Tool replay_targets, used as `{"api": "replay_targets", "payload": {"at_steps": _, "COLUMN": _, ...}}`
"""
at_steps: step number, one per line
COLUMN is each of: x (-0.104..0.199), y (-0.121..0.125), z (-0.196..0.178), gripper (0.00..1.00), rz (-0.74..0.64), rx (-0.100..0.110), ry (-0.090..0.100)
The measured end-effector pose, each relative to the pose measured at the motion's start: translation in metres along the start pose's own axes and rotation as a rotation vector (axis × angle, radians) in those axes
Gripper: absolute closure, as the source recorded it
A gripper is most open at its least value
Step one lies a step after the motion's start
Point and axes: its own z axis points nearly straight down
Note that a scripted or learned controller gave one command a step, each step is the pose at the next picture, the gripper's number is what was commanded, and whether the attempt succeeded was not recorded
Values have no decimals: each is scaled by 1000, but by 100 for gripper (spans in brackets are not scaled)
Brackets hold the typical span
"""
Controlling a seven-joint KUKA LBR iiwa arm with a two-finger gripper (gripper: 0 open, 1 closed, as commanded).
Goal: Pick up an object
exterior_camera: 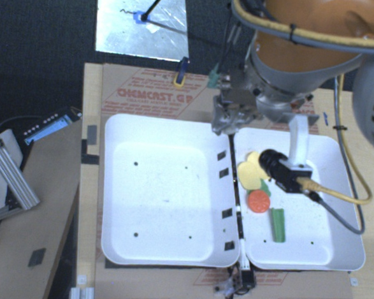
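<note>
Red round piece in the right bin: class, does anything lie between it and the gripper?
Yes. The yellow piece lies beside the red round piece, on the side toward the gripper, which hangs at the right bin's far rim. The green block lies on the other side.

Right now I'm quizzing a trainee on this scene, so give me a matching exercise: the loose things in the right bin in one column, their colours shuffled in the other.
Things:
1. round disc
2. long bar
3. rounded lump

Colours:
A. yellow
B. red
C. green

Pairs: 1-B, 2-C, 3-A
</note>
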Motion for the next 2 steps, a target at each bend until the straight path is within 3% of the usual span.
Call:
{"api": "replay_targets", "payload": {"at_steps": 1, "x": 58, "y": -28, "z": -22, "gripper": 100, "rz": -2, "rx": 18, "ry": -4}}
{"api": "replay_targets", "payload": {"at_steps": 2, "x": 54, "y": -26, "z": -31, "gripper": 100, "rz": -1, "rx": 17, "ry": -5}}
